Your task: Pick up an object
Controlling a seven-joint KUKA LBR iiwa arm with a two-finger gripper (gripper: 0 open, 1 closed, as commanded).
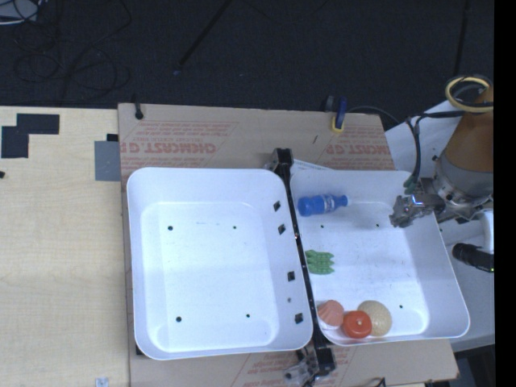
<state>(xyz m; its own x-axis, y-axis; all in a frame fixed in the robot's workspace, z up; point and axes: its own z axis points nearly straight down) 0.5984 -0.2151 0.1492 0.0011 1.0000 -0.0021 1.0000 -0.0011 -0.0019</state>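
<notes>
The right bin (427,256) holds a blue bottle (322,205) lying on its side near the far left corner. A small green object (319,262) rests by the left wall. At the near edge sit a pink-white piece (330,312), a red round object (356,324) and a beige ball (376,316), all close together. My gripper (405,210) hangs at the bin's far right rim, well right of the bottle. I see nothing between its fingers.
The left bin (145,216) lies beside the right one, with a black divider (297,256) between them. Both rest on brown cardboard (201,135). A blue and yellow clamp (338,113) sits at the cardboard's far edge. The arm's orange band (472,139) stands at the right.
</notes>
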